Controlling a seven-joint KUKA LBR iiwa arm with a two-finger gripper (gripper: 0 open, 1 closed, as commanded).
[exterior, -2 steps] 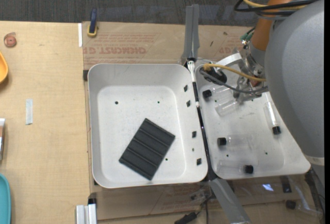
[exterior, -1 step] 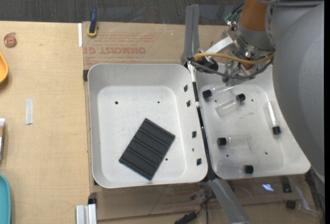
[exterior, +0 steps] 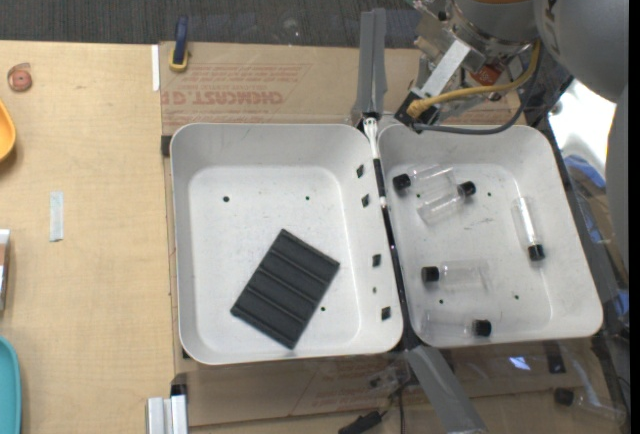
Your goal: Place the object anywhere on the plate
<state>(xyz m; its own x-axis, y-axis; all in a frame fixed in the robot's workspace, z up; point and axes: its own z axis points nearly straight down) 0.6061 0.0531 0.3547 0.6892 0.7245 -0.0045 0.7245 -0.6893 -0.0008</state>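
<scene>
A black ribbed plate [exterior: 287, 287] lies flat and turned at an angle in the left bin [exterior: 200, 222], toward its front. Several clear tubes with black caps are scattered in the right bin [exterior: 560, 302]: one near the far left [exterior: 432, 184], one beside it [exterior: 448, 206], one at the right [exterior: 525, 222], one in the middle [exterior: 458, 274], and a cap at the front [exterior: 482, 328]. The gripper [exterior: 478, 62] hangs high over the far rim of the right bin, apart from every tube. I see nothing in it.
Cardboard [exterior: 260, 87] lies behind the bins, with a blue clamp [exterior: 180, 42] on it. A wooden table [exterior: 80, 222] to the left carries an orange thing [exterior: 4, 137] and a teal thing [exterior: 6, 387] at its edge. Black clips line the rims where the bins meet.
</scene>
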